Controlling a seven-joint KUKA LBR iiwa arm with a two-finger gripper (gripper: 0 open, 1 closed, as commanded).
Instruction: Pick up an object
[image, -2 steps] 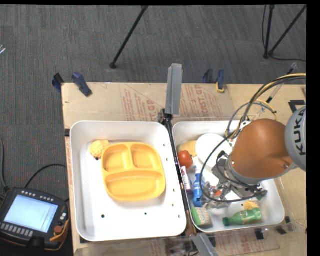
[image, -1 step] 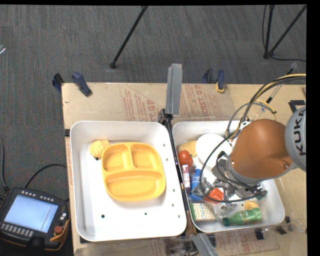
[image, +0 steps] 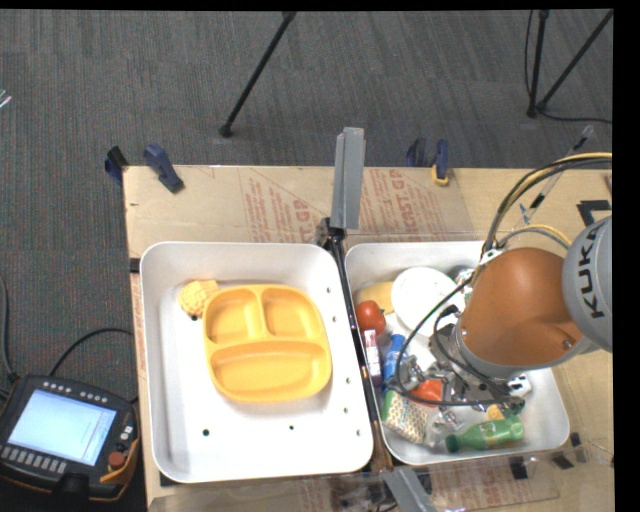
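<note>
- Camera view: two shallow white bins sit side by side; the left bin (image: 165, 400) holds a glossy yellow divided tray (image: 267, 342) with three compartments, and a knobbly pale yellow piece (image: 196, 295) touches its upper left corner
- The right bin (image: 550, 415) holds a jumble: a red round thing (image: 370, 316), a white disc (image: 425, 295), a green bottle (image: 487, 434) lying flat
- The arm's orange band (image: 515, 305) hangs over this pile, wrist pointing down
- The gripper (image: 440, 385) sits low among the clutter; its state cannot be told
</note>
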